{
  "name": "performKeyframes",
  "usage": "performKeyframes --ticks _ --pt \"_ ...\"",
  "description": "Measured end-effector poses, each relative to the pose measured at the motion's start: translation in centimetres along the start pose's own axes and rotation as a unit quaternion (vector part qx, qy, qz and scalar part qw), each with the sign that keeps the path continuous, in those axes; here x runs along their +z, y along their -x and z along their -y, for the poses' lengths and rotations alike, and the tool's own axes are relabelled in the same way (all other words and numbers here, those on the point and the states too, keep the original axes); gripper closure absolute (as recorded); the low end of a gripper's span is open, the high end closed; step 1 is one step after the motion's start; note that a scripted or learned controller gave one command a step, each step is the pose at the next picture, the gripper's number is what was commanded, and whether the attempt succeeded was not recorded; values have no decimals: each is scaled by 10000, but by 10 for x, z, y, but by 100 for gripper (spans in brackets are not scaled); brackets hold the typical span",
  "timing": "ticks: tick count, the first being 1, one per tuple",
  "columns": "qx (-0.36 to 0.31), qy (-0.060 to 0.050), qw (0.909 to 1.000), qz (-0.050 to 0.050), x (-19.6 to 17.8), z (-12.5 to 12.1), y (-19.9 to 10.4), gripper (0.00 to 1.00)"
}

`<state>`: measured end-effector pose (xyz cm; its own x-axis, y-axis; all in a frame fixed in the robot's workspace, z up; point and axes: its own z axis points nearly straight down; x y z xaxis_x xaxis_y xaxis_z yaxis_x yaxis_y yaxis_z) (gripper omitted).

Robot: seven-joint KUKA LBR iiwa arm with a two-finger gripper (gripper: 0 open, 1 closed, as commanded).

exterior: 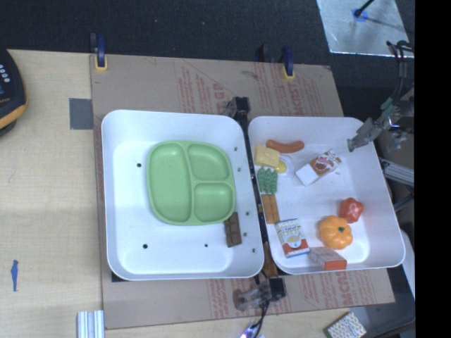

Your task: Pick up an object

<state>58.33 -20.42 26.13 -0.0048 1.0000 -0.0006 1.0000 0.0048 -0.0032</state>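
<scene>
Plainly, nothing is lifted yet. Lowest in the frame, along the bottom edge of the right bin (pixel 370 182), lie a reddish-brown block (pixel 326 259), a small carton (pixel 291 236) and an orange pepper (pixel 335 232), the three close together. Just above them sits a red toy (pixel 350 209), on its own. Further up, a white-and-red packet (pixel 318 167) lies in the open middle. A brown bar (pixel 270 208), a green piece (pixel 267 180) and a yellow piece (pixel 269 157) line the bin's left wall, with a sausage (pixel 285 146) at the top.

The left bin (pixel 127 217) holds a green divided plate (pixel 190 182) and a dark brown block (pixel 232 229) at the plate's lower right.

My gripper (pixel 358 139) sits at the upper right of the right bin, by the rim (whether it is spread or closed I cannot tell). It carries nothing that I can see. I judge the whole pick is left: choosing, descending, closing, lifting. The packet looks nearest to me.
</scene>
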Motion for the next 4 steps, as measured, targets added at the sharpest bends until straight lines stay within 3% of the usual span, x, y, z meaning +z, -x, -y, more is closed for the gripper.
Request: performKeyframes --ticks 1,2,3,4 --pt "5 -55 10000 -16 86 50 7 0" --pt "-3 -33 10000 -15 140 74 6 0" --pt "-6 -2 10000 1 126 72 8 100" --pt "-14 -6 10000 4 126 72 8 0"
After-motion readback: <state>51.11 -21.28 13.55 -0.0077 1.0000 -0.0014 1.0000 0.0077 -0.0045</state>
